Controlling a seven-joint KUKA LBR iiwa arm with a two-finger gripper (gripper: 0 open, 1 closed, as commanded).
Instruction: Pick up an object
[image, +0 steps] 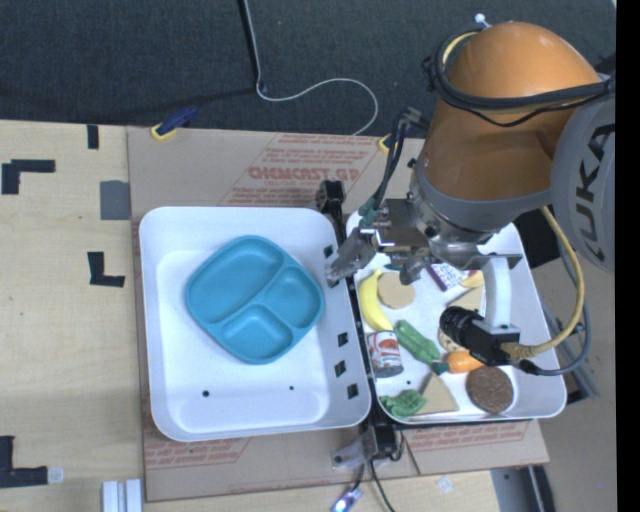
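The grey arm with its big orange band reaches in over the right-hand shallow white bin (545, 400), and its two-finger gripper (385, 262) hangs low above that bin's upper left corner, close to the divide between the two bins. Whether the jaws are open or closed cannot be told, as the wrist hides them; no object is seen between them.

All loose things lie in this right-hand bin. A yellow plastic banana (372, 303) lies just below the gripper, with a round tan biscuit-like disc (397, 295) touching its right side. Below the banana stands a small red-and-white tin can (386, 353). Right of the can lies a green pepper-like toy (418, 342), and beyond it a small orange piece (460, 363). A brown round disc (491, 389) sits in the bin's lower right corner, and a green leafy toy (403, 403) rests below the can.

The left-hand white bin (170, 400) holds a blue plastic divided plate (254, 298).
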